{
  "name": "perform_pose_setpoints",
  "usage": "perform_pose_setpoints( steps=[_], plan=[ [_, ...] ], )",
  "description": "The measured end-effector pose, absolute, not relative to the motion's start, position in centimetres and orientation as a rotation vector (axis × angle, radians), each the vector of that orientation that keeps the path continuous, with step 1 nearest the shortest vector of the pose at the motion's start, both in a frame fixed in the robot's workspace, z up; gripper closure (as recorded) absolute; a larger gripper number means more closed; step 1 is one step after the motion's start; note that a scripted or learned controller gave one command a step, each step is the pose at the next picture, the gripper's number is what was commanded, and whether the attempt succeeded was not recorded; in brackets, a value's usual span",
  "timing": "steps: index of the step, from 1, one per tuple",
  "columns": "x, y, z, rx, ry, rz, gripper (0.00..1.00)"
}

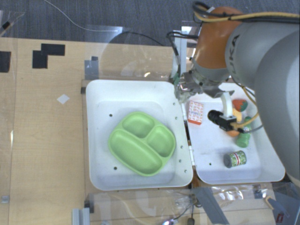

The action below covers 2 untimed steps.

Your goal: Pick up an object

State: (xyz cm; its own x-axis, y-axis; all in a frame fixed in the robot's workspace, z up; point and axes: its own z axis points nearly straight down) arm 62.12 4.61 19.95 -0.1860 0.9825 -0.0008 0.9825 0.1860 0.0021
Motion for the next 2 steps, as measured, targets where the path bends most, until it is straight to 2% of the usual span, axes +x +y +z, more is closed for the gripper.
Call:
perform_pose_setpoints(
  steps=[1,2],
  plan=[
    [63.13,-2.93,18.31,1.969,2.446,0.001,1.00],
    [63.13,-2.89,18.31,1.968,2.447,0.001,0.00]
  ],
)
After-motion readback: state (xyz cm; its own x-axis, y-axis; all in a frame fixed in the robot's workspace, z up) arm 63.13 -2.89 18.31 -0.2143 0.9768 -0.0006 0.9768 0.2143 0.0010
